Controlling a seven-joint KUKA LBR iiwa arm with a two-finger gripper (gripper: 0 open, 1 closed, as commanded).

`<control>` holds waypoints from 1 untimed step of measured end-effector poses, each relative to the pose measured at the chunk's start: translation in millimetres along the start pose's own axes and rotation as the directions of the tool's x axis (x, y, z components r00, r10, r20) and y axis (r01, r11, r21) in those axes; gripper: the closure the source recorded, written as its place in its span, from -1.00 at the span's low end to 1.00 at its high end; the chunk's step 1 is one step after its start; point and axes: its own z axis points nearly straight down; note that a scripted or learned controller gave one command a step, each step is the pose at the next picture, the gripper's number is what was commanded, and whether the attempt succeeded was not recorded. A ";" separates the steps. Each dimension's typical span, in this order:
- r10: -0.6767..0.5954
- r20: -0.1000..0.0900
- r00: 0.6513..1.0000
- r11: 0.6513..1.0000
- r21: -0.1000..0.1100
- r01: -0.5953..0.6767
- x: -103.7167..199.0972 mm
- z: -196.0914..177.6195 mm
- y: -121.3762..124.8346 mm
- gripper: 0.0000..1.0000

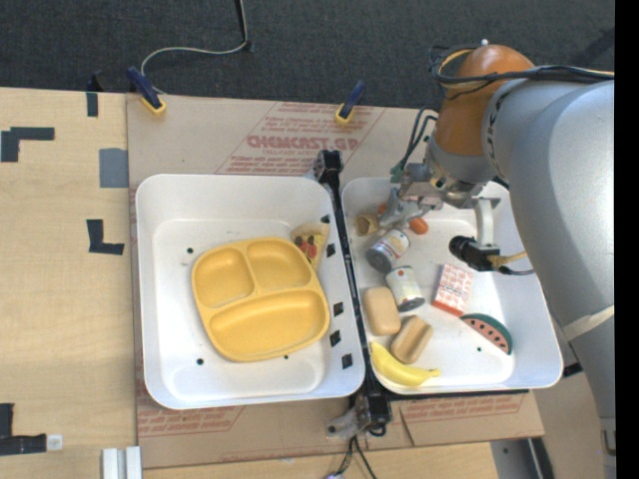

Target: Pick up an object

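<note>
My gripper (402, 208) hangs low over the far left part of the right bin (547, 359), below the orange wrist band. Just in front of it a silver can (386, 250) lies tilted. A small red-orange piece (419, 226) and a brown piece (365, 225) sit close beside the gripper. Further forward lie a second small can (405, 287), a tan oblong bread piece (380, 310), a bread roll (411, 339), a banana (401, 370), a watermelon slice (490, 332) and a red-and-white packet (454, 288).
The left bin (160, 367) holds a yellow divided plate (262, 297) and a pizza-slice toy (312, 240) at its right wall. A black divider (339, 257) runs between the bins. The bulky grey arm (559, 198) covers the right bin's far right side.
</note>
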 end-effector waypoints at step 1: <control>0.003 0.006 1.000 1.000 -0.005 -0.003 -3.3 -0.7 0.4 -1.00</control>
